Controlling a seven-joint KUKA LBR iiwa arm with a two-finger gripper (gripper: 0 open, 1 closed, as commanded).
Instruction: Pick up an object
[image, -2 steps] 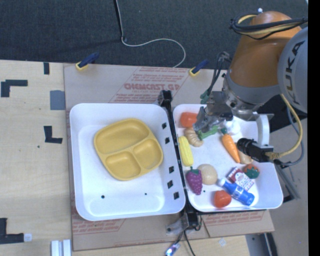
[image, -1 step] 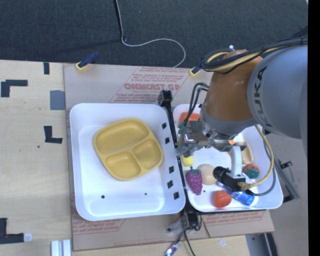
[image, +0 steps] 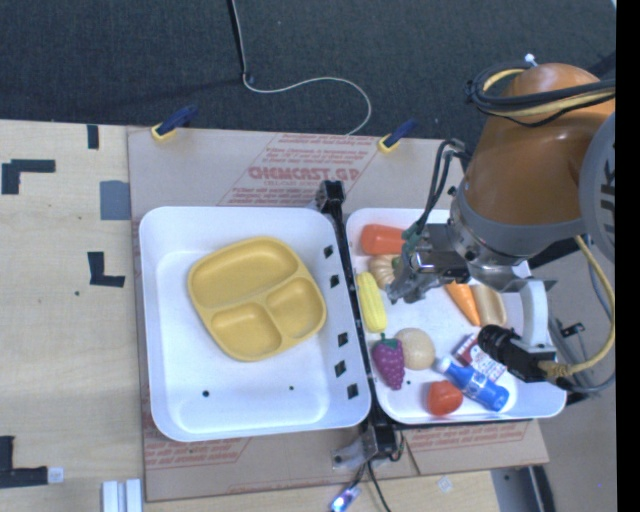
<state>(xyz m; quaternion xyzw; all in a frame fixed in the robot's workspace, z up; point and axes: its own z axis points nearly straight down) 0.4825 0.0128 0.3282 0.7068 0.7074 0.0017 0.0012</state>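
We look down on two shallow white bins set side by side on a brown board. The left bin (image: 165, 400) holds a yellow divided plate (image: 257, 296), tilted a little, with three compartments. The right bin (image: 540, 405) holds a scatter of toy foods. The grey arm with its orange band (image: 530, 140) comes in from three o'clock and hangs over the upper part of the right bin, its gripper (image: 405, 285) pointing down near the bin's left side. We cannot tell how the gripper is set, because the dark parts blur together, and we see nothing clearly held. Just beside the gripper at nine o'clock lies a yellow corn cob (image: 372, 302), running along the bin's left wall. At eleven o'clock from the gripper sits a red-orange tomato-like piece (image: 380, 238), and a small tan piece (image: 382, 268) lies close between them. Below, at six o'clock, rest a pale egg-shaped piece (image: 415, 348) and a bunch of purple grapes (image: 389, 362), touching. Farther toward five o'clock lie a red strawberry-like piece (image: 444, 398) and a blue bottle (image: 478, 387). An orange carrot (image: 462, 302) lies at three o'clock, partly under the arm.
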